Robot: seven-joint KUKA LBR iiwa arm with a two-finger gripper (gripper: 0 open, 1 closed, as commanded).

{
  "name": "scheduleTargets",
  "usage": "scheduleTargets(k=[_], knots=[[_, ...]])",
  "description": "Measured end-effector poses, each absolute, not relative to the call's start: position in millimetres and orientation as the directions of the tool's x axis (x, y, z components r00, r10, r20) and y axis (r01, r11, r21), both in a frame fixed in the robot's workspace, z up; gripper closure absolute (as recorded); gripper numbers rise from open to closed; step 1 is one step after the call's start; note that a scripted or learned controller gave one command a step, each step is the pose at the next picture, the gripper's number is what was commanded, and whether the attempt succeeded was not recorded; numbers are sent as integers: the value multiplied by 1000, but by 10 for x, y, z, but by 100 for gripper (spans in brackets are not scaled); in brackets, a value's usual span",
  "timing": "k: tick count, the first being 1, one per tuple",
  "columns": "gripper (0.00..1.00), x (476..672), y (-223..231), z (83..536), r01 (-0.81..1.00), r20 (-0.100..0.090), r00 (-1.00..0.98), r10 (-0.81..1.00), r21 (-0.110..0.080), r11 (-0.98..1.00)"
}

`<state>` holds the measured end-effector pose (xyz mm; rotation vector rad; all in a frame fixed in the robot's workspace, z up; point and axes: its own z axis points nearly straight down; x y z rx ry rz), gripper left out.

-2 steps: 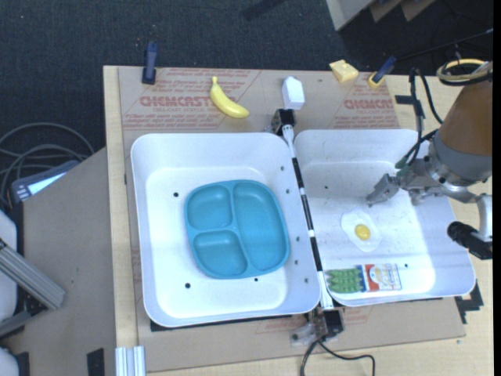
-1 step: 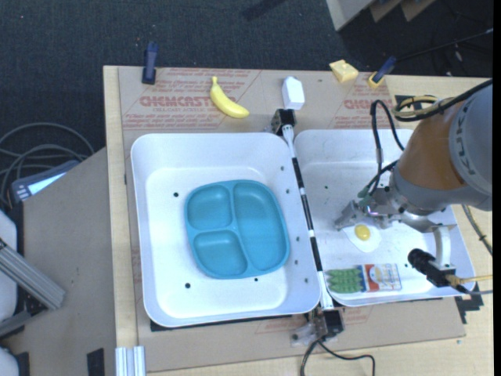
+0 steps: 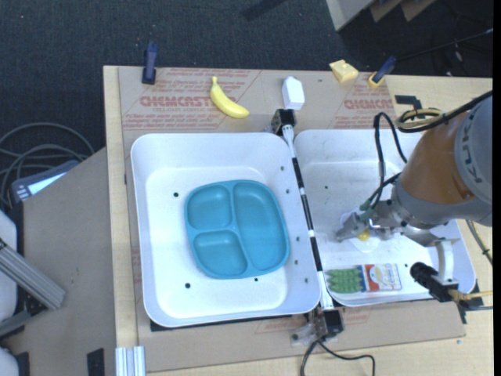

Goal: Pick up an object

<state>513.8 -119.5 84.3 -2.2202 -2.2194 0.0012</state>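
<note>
The arm (image 3: 450, 171) runs off the right edge and covers much of the right bin (image 3: 337, 151), hiding part of its floor. Under the gripper (image 3: 356, 229) lies a small yellowish thing (image 3: 365, 241), too covered to name. The print on the flat packet (image 3: 364, 279) below it is too small to read

Left bin (image 3: 156, 210) holds a blue divided plate (image 3: 235, 228). Right of it, in the right bin (image 3: 329, 151), the end effector (image 3: 354, 229) sits low over a small yellow-white object (image 3: 365, 240); a flat printed packet (image 3: 365, 279) lies just below.
</note>
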Motion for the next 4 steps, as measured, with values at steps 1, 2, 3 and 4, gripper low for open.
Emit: scheduleTargets(k=[1,2,3,4], knots=[[0,5547,-1465,847,1000,-1,-1,1000,1,1],[0,5039,-1020,843,1000,0,-1,1000,-1,1],[100,5046,-1030,952,1000,-2,1,1000,2,-1],[100,5321,-1314,1776,1000,-1,0,1000,2,0]])
